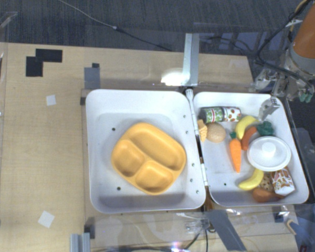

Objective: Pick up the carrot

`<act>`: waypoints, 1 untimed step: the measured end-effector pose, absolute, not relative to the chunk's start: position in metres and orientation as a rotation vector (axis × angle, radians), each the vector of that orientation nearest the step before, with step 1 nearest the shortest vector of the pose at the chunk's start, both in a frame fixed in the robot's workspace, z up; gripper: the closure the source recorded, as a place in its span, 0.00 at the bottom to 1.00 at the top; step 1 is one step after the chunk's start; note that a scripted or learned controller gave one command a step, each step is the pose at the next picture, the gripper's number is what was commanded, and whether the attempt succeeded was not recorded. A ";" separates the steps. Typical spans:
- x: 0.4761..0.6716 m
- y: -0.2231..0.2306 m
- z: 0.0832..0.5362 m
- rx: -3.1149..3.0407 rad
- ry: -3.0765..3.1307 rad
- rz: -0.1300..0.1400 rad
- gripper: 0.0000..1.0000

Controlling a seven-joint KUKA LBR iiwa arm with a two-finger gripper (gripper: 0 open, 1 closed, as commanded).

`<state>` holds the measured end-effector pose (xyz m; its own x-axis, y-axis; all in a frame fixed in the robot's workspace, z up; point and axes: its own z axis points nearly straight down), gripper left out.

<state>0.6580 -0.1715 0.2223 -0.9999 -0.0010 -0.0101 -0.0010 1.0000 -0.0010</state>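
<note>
An orange carrot [235, 154] lies in the right bin [220, 185], pointing toward the front, with a small green stub at its far end. A second carrot-like orange piece [249, 136] with a green leafy top [265, 127] lies just to its right, against a white round dish [269, 153]. My gripper [268, 108] hangs over the bin's back right corner, above the leafy top and to the right of and behind the carrot. Nothing is visibly held in it.
The right bin also holds a can [220, 114], two bananas [245, 125] [252, 180], a beige roll [216, 133], a small carton [282, 181] and a brown piece [261, 194]. A yellow divided plate [148, 156] lies in the left bin [100, 140].
</note>
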 end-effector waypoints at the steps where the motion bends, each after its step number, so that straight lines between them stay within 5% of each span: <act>1: 0.640 -0.132 0.099 -0.140 3.126 -0.001 0.00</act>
